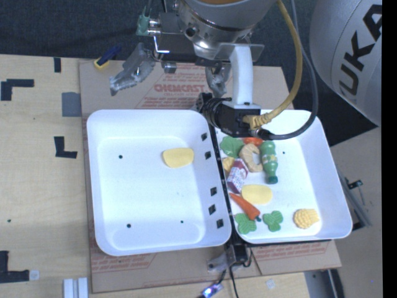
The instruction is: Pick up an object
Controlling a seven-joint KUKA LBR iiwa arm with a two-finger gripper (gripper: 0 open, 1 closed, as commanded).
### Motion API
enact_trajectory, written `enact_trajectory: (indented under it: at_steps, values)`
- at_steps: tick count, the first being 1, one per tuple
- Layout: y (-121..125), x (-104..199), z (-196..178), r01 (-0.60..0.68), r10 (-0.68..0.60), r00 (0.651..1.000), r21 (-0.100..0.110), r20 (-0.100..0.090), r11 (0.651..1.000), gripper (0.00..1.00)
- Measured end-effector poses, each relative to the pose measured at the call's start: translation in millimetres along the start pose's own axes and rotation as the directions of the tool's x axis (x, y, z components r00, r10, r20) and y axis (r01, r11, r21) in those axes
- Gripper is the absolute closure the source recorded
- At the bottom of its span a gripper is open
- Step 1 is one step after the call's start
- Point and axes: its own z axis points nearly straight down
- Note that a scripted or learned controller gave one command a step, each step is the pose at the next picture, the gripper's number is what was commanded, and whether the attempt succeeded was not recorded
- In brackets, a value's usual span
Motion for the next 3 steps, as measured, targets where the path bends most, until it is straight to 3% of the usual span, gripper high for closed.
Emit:
enact_trajectory:
  at_steps: [1,2,3]
  values:
    - [2.0,-1.4,-8.6,-0.002,0.002,1.000,0.001,0.004,1.000,1.00]
    - [76.8,-37.9,146.6,-0.012,0.012,1.000,0.016,0.011,1.000,1.00]
    - [150.5,-48.9,259.4,-0.009,0.009,1.000,0.013,0.008,1.000,1.00]
